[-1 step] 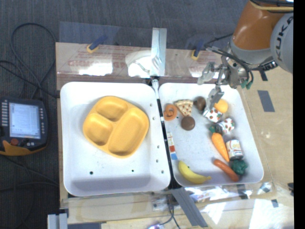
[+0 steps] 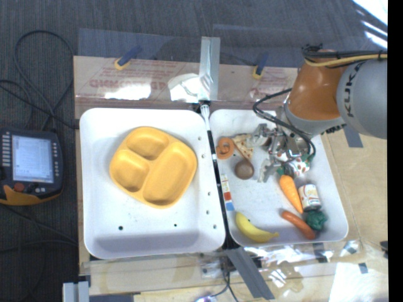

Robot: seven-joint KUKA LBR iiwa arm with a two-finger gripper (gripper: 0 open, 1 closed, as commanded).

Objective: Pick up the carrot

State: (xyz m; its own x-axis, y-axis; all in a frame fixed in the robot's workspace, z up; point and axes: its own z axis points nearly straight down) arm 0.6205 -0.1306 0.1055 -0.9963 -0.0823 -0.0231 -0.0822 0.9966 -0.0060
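- We judge this as the approach step: the gripper [image 2: 274, 159] hangs low in the right bin [image 2: 252, 197], just above and to the left of the carrot's top end.
- The carrot [image 2: 291, 192] lies flat on the bin floor, apart from the gripper, its thick end up, tip pointing toward the broccoli [image 2: 315, 219]. A small can [image 2: 310, 196] sits just beside it on the right, and a second, thinner carrot-like piece [image 2: 297, 223] lies below.
- We see nothing between the fingers, which look slightly spread.
- Next, we think the gripper must shift down-right, straddle the carrot across its width and avoid the can.
- The can's label is too small to read; the yellow plate [image 2: 153, 165] in the left bin carries no writing.
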